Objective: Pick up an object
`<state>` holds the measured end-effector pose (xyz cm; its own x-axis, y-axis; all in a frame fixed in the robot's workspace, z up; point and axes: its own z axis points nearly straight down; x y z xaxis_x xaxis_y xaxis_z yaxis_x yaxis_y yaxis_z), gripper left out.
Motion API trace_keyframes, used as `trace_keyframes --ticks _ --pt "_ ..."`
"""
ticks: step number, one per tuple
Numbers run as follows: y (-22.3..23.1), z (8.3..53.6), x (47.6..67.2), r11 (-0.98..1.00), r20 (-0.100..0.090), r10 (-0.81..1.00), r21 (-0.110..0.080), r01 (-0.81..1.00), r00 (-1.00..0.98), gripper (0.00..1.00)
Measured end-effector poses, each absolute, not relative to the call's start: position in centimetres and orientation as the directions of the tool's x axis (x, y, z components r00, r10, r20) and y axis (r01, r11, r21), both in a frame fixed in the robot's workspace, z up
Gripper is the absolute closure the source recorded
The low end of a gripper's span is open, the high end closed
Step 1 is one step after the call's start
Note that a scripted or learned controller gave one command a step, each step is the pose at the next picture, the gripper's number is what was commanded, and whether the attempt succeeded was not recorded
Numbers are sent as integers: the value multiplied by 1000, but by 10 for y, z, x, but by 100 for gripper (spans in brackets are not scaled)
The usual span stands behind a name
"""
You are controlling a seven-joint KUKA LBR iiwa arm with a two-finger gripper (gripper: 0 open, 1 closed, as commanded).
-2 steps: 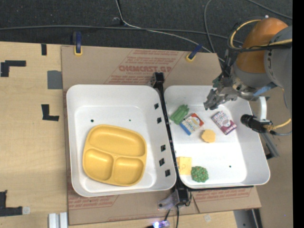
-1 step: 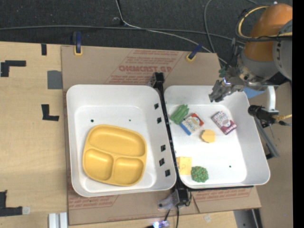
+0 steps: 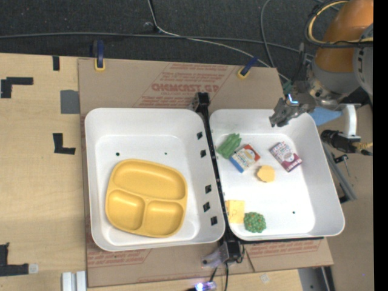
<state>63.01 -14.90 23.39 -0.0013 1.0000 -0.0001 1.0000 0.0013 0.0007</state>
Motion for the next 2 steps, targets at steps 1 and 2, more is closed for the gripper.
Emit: trace_keyframes --ticks 1,2 --pt "-101 241 616 5 2 1000 -1 1000 -5 100" --pt "-39 233 605 6 1 1000 -3 1000 -6 100"
